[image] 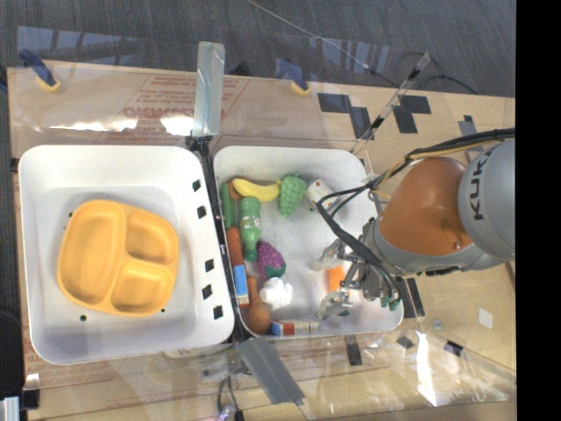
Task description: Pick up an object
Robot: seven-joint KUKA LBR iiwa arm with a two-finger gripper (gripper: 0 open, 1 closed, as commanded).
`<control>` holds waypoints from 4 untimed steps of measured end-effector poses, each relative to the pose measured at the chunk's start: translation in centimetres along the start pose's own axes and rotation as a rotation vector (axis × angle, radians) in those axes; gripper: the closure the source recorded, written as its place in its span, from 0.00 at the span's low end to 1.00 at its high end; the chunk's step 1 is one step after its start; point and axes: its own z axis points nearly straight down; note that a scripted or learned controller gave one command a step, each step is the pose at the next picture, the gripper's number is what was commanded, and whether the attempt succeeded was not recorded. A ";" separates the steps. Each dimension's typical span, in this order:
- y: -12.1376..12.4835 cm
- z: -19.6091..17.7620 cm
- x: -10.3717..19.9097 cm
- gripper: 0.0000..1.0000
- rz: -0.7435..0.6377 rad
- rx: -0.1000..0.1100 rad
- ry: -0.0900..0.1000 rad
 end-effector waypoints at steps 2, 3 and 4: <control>0.1 -1.1 -0.2 1.00 -0.171 0.002 -0.004; 9.1 -4.4 0.2 1.00 0.167 0.000 -0.001; 4.2 -8.2 -4.9 1.00 -0.314 0.002 0.000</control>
